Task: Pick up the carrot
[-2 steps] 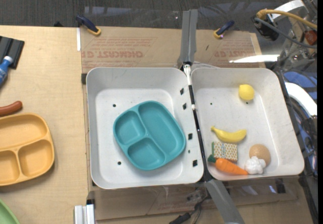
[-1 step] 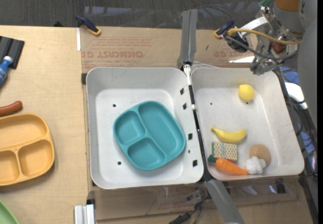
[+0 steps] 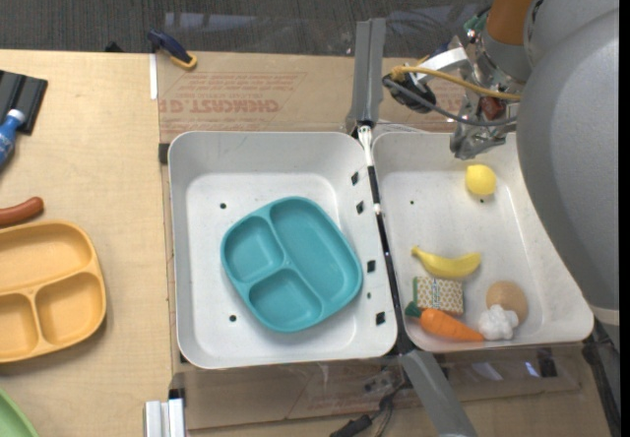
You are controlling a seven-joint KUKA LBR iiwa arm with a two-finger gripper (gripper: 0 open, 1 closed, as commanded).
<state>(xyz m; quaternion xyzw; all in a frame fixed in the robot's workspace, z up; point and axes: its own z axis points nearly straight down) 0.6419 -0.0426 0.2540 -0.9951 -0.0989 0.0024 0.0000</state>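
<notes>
The orange carrot with its green top (image 3: 450, 325) lies at the near edge of the right shallow white bin (image 3: 551, 258), beside a small patterned packet (image 3: 439, 294) and a yellow banana (image 3: 447, 262). The metal two-finger gripper (image 3: 477, 142) hangs at the bin's far end, just above a yellow lemon (image 3: 480, 180); its grip state cannot be told.

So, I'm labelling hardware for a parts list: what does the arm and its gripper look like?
The arm is bulky, rounded and light grey, with an orange band above the wrist. Yellow and black cables loop beside the small metallic gripper.
</notes>
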